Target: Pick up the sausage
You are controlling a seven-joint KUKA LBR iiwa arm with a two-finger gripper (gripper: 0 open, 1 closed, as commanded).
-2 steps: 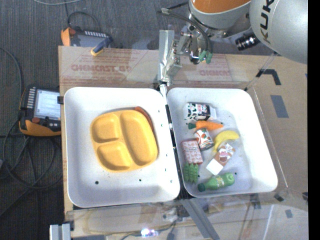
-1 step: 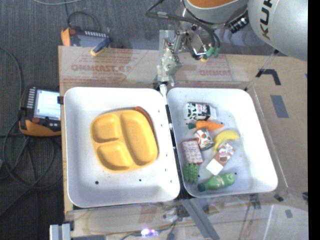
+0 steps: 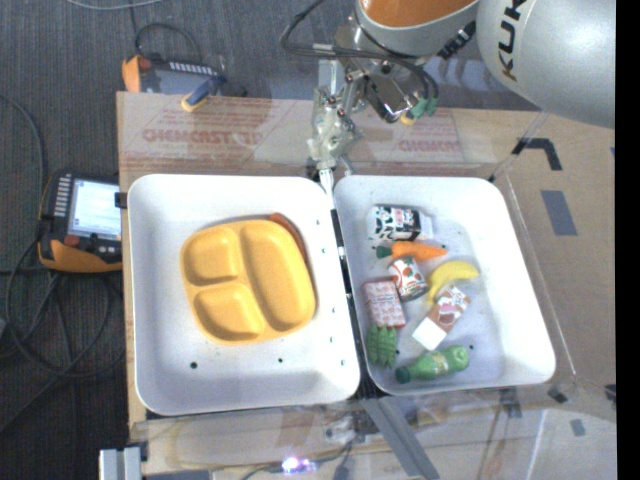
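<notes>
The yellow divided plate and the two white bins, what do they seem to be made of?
The yellow divided plate looks like moulded plastic with a smooth, slightly glossy finish: even colour, rounded compartment walls and soft highlights along the ridges. The left bin and right bin also look like plastic, probably thin formed sheet, white and semi-matt, with rounded corners and shallow sloped walls. The view cannot confirm either material.

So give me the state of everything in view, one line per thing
Yellow tray: upside down or upright cannot be told, lying flat in the left bin.
Sausage: mostly hidden under the tray's far edge.
Banana: lying in the right bin.
Carrot: lying flat.
Gripper: raised above the bins' far edge, holding nothing visible.
</notes>
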